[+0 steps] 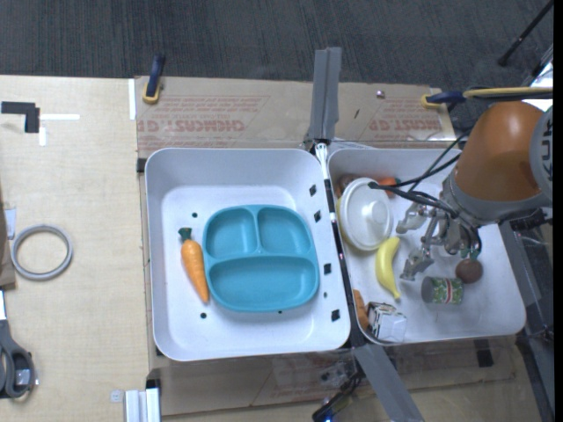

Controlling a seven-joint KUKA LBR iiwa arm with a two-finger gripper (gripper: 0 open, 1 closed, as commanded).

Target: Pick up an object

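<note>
The gripper [419, 255] is hovering, fingers parted and empty, beside the banana [387, 267]; being light, smooth and curved, it is probably best pinched mid-length.

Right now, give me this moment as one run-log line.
arm: over right bin | gripper: low, beside banana and can | left bin: blue tray, carrot
</note>
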